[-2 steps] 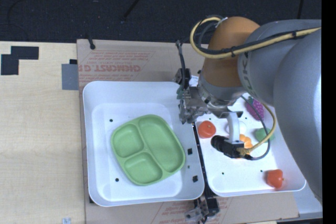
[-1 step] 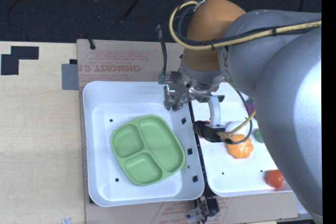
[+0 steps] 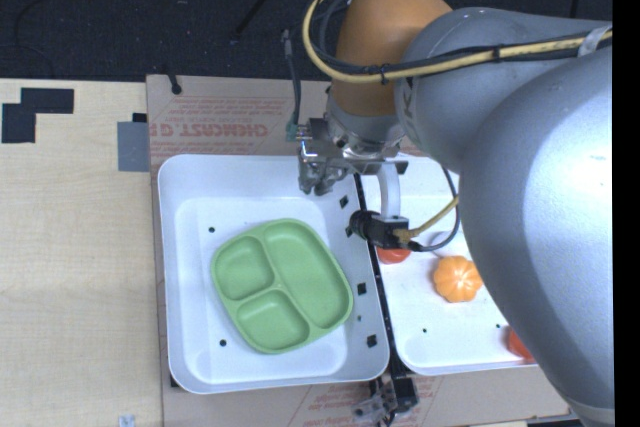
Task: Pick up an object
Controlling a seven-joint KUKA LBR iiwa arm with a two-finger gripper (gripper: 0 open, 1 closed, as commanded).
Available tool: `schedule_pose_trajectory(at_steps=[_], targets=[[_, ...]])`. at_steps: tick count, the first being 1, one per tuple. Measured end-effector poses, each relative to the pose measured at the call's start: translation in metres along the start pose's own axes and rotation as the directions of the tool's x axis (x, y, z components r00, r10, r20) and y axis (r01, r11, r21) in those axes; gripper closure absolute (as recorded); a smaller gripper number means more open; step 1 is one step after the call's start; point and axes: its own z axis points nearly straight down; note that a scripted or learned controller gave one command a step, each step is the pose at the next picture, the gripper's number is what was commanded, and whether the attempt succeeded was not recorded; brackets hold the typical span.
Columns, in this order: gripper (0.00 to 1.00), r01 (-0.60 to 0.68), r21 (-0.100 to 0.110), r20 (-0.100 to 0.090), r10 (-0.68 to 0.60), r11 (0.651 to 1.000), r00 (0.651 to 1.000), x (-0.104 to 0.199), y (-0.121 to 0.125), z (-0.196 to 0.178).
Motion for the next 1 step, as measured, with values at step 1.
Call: schedule_pose_trajectory(at_steps=[1], targets=[[1.0, 0.005, 0.001, 0.001, -0.005, 1.0, 1.0, 0.0012, 0.0013, -0.0006]])
